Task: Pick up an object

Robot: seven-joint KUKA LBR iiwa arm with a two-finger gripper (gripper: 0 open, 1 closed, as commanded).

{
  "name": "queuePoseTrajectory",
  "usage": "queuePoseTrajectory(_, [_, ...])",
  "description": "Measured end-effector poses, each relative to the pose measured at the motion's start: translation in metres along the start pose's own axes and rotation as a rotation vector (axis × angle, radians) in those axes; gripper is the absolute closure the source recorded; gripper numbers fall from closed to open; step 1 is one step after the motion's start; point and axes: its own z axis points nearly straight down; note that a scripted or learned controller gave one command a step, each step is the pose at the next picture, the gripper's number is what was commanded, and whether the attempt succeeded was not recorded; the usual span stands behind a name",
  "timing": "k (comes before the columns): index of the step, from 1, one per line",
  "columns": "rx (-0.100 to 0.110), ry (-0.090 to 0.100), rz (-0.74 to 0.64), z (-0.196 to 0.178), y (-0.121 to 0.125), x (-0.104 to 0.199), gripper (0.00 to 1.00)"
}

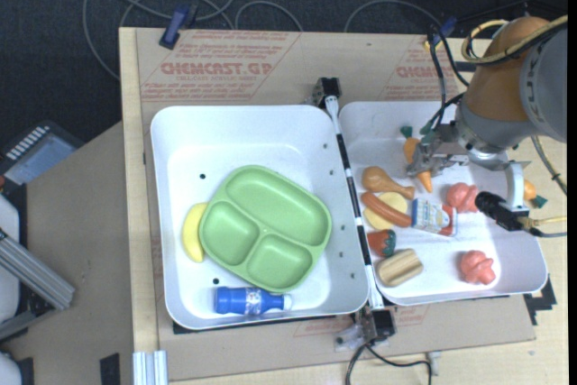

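Down in the right bin (532, 279) hangs my gripper (425, 160), near the far wall; whether it is wide or narrow I cannot tell. Just beside it lie a small carrot (412, 145) and a chicken drumstick (388, 182). Nearer are a hot dog (386, 209), a bread roll (400, 267) and two pink toys (476, 266). The left bin (171, 194) holds a green divided plate (263, 227), a banana (193, 233) and a blue bottle (251, 301).
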Motion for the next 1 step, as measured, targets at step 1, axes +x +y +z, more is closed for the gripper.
queuePoseTrajectory(1, [-0.001,0.001,-0.003,-0.0905,-0.0338,0.0757,1.0])
